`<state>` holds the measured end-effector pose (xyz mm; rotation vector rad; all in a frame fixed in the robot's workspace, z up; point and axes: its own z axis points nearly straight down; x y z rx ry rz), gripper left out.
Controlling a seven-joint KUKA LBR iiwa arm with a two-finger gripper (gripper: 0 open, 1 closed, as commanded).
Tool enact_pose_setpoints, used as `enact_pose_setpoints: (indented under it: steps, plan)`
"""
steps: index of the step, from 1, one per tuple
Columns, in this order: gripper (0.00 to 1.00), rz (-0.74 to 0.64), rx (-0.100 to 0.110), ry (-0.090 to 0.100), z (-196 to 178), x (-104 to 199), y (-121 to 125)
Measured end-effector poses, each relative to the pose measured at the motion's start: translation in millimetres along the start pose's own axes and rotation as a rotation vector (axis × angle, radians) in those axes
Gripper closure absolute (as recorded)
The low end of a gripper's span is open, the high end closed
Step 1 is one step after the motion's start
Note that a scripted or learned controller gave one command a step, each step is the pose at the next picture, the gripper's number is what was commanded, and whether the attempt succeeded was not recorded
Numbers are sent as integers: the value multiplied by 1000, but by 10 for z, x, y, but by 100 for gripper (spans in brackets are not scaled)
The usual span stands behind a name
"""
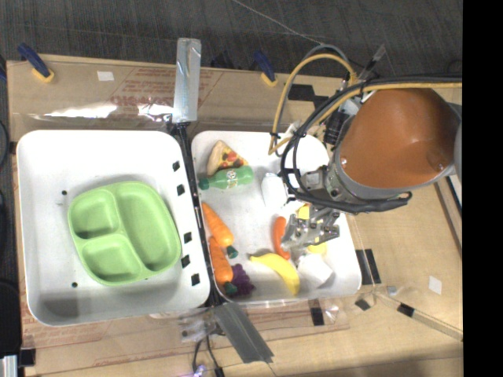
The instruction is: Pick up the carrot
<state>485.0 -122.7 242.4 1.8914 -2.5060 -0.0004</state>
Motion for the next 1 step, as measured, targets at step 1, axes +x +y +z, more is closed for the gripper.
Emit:
enact_pose_setpoints:
  steps: [1]
  plan:
    - [100, -177, 0, -2, -9, -109, 109]
